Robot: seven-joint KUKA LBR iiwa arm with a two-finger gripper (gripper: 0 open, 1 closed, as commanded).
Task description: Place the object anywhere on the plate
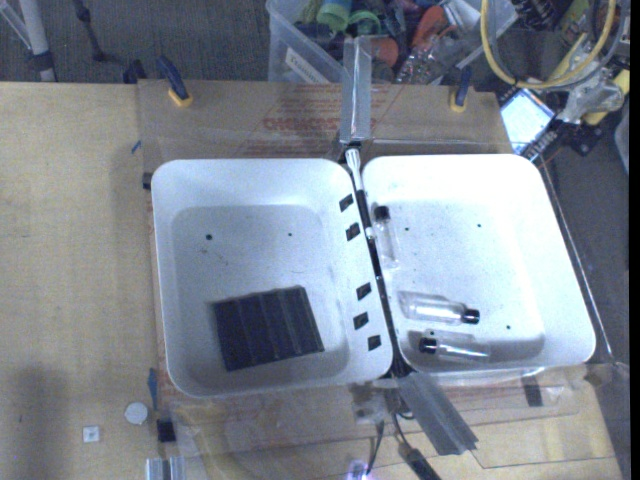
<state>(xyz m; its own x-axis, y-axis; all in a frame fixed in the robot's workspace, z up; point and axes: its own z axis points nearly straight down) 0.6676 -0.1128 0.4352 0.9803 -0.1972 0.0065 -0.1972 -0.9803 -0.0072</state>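
Right now: dark ridged plate (268,328) flat in left bin (170,198), waiting as target. Clear tubes (438,313) lie in right bin (520,183), low against front slope, likely rolled there. Jaws' state: cannot tell.

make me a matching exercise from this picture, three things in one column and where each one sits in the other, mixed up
Things:
1. dark ribbed plate
2. clear tubes with black caps
3. tub of colourful odds and ends

Places:
A. beyond the bench, top of the view
B. left bin, near front corner
C. right bin, front left part

Pairs: 1-B, 2-C, 3-A
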